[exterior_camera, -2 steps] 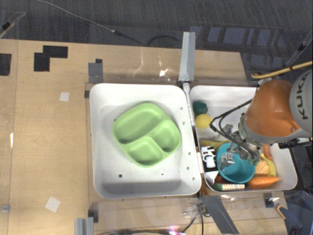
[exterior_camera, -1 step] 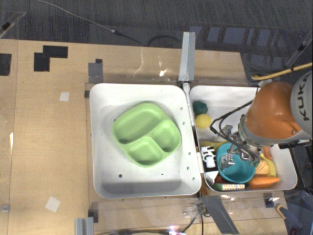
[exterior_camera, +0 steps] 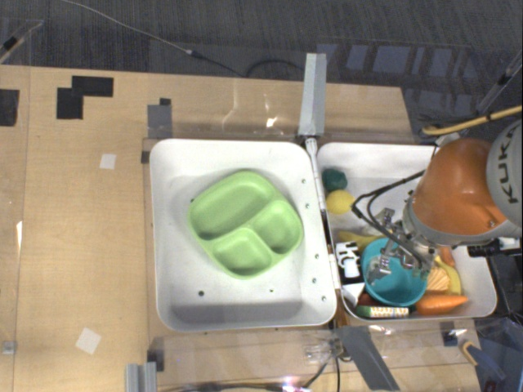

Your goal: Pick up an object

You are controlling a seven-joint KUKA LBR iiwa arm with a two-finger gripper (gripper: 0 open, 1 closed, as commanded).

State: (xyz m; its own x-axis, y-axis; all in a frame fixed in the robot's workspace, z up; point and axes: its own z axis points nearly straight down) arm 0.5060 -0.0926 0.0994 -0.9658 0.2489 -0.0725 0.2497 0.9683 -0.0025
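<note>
Camera view: we note 1 green 3-compartment tray (exterior_camera: 245, 224) in the left bin (exterior_camera: 167, 300); the gripper (exterior_camera: 398, 254) hangs over a teal bowl (exterior_camera: 394, 284) in the right bin (exterior_camera: 482, 296), grip state indeterminable.

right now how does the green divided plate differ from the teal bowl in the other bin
The green divided plate lies by itself in the left bin; the teal bowl sits in the right bin, crowded by small items. The plate is wide, shallow and split into three compartments; the bowl is smaller, round and deeper. The plate is in open view; the gripper hangs over the bowl's rim. Both face up.
</note>
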